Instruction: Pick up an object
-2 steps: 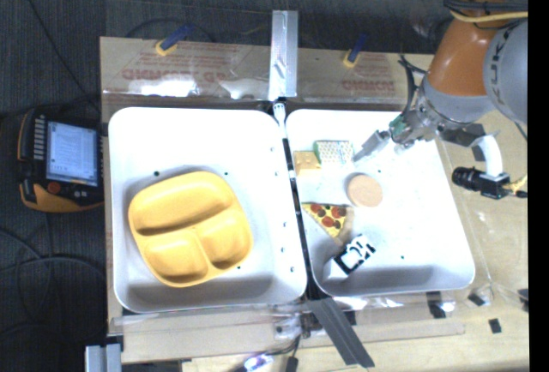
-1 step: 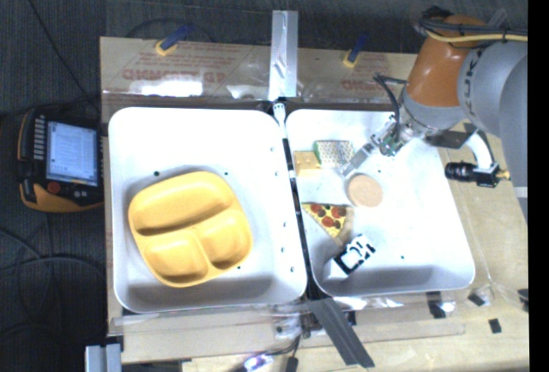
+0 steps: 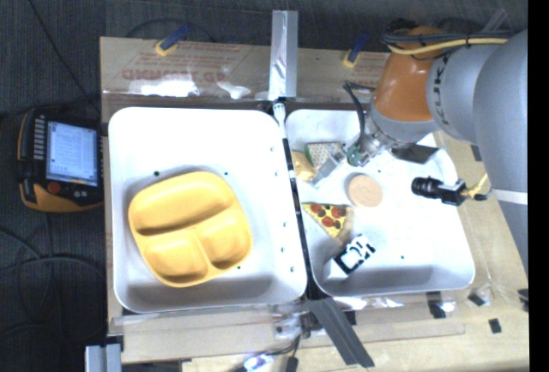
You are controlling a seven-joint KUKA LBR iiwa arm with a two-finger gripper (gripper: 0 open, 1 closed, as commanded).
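Though cardboard (image 3: 184, 70) bears faint unreadable print, jaws (image 3: 333, 163) state unclear, over right bin (image 3: 429, 272).

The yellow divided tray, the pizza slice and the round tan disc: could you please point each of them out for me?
yellow divided tray (image 3: 189, 226): camera view, left bin, on its centre ridge.
pizza slice (image 3: 328, 215): camera view, right bin, on its topping.
round tan disc (image 3: 365, 190): camera view, right bin, on its middle.

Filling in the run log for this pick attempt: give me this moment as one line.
gripper: low in right bin, over items at its left wall | grasp: unconfirmed | nearby: round disc, pizza slice | left bin: yellow tray
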